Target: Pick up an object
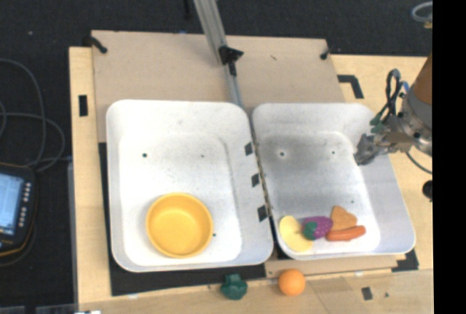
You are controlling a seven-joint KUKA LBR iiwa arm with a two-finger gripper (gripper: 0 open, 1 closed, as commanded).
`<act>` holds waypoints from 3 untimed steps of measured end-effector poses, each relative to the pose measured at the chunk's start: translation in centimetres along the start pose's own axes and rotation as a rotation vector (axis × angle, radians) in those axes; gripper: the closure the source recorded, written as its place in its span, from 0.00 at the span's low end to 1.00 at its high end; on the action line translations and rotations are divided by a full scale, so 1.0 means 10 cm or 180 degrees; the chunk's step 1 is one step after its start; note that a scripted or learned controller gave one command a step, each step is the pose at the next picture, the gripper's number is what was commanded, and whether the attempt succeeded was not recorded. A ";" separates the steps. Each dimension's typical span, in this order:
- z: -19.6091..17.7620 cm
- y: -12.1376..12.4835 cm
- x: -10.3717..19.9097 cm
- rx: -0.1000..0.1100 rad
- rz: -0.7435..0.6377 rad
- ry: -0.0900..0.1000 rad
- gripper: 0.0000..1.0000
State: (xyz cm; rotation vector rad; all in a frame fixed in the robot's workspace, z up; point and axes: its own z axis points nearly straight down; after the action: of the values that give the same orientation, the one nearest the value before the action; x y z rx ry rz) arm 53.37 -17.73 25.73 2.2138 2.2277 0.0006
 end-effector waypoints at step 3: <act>0.02 0.67 1.41 -0.0003 0.0006 0.0000 1.00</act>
State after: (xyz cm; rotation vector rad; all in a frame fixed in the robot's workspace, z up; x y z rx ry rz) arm 59.98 -3.58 25.55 2.2155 2.2249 0.0016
